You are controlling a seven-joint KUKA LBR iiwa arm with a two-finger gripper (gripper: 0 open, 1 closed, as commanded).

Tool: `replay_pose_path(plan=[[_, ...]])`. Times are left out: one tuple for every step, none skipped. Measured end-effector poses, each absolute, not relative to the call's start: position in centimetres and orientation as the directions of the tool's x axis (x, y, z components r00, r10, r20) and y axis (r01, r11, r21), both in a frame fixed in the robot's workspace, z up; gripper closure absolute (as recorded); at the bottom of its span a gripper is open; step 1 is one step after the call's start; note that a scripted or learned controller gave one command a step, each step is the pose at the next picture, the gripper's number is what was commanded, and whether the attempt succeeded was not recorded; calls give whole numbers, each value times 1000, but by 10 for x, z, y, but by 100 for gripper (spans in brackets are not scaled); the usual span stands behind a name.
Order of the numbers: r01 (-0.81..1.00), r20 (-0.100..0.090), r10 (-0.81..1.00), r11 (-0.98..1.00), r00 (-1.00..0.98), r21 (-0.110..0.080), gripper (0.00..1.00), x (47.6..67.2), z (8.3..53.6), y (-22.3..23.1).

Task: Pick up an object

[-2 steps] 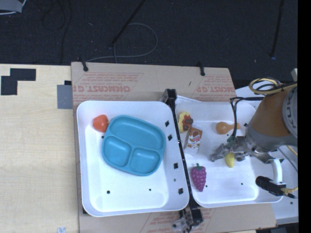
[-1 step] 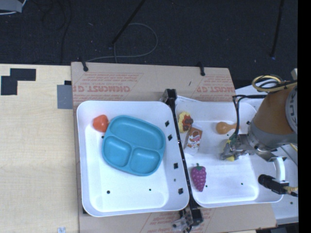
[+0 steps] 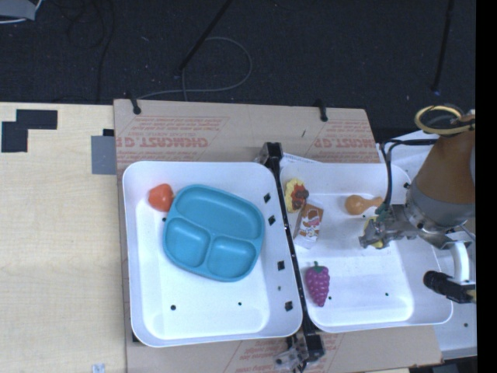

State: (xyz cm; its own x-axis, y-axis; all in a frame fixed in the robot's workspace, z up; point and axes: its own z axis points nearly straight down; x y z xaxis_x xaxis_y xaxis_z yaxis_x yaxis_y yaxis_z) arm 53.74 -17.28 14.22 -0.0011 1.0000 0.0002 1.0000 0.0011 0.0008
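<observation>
Light falls evenly from overhead on my bench, so the two white bins point(image 3: 147, 286) come out bright, almost washed flat, with only thin soft shadows under their rims and beside the blue tray point(image 3: 213, 231). Behind the bench the floor point(image 3: 233, 37) sinks into grainy dark. The picture is soft throughout, small things near my arm point(image 3: 446, 181) smeared, no hard glare.

Two bins stand side by side on the bench; the left bin point(image 3: 147, 301) holds a divided tray point(image 3: 213, 231) near its centre, with a tomato point(image 3: 161, 197) just beside the tray's far left corner. The right bin point(image 3: 365, 305) holds a small carton point(image 3: 310, 224) and a snack packet point(image 3: 294, 193) along its left wall, a grape bunch point(image 3: 317, 283) nearer the front, and a pear-shaped piece point(image 3: 360, 203) toward the far right; the gripper point(image 3: 377, 234) sits low at that bin's right side.
</observation>
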Motion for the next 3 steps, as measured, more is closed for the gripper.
replay_pose_path(plan=[[1000, 0, 1000, 1, -1, 1, 100, 528, 194, -170], [1000, -1, 1000, 1, -1, 4, 100, 535, 256, -171], [1000, 3, 1000, 4, -4, -4, 100, 531, 253, -125]])
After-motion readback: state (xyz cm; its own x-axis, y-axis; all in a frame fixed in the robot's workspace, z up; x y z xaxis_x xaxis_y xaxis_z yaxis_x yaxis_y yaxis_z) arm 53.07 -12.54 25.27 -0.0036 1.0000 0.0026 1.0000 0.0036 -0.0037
